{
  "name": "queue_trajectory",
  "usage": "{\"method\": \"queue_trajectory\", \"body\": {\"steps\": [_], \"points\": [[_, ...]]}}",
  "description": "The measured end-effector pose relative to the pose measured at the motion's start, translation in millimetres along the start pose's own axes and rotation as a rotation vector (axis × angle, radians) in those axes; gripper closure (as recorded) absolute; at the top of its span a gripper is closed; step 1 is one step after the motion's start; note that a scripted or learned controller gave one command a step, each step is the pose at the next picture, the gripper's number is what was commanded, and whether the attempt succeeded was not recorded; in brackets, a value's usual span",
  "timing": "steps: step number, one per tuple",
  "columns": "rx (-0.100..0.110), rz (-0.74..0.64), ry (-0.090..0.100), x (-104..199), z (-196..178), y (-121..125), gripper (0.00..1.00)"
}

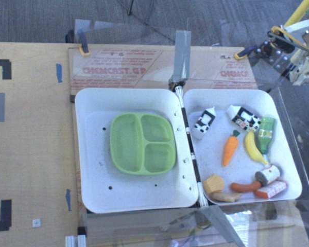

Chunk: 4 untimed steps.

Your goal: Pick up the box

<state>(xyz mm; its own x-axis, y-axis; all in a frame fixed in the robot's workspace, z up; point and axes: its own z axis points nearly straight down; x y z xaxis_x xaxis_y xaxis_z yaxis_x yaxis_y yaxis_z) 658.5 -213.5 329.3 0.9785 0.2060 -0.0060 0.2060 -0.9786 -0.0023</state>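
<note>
The right bin (284, 133) holds several toy foods. A small red and white box (272, 190) lies flat at its near right corner, touching a white can with a red end (267, 175). Two black-and-white cow-patterned cartons are also here. One carton (203, 123) stands near the bin's left wall, and the other (245, 119) lies toward the far side.
An orange carrot (229, 149), a yellow banana (254, 147) and a green bottle (265, 133) lie mid-bin. A red sausage (244, 187), a tan bread piece (213, 183) and a pale roll (225, 196) sit along the near edge. The left bin (92, 184) holds a green divided plate (142, 143). Yellow cabling and clamps (286, 40) crowd the far right.
</note>
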Motion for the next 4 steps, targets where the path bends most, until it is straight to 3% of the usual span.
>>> {"method": "queue_trajectory", "body": {"steps": [1, 2, 4], "points": [[0.002, 0.004, -0.001, -41, 43, 0, 1.0], [-0.001, -0.05, 0.001, -61, -15, -2, 1.0], [0.002, -0.056, -0.008, -57, -28, -2, 1.0]]}}
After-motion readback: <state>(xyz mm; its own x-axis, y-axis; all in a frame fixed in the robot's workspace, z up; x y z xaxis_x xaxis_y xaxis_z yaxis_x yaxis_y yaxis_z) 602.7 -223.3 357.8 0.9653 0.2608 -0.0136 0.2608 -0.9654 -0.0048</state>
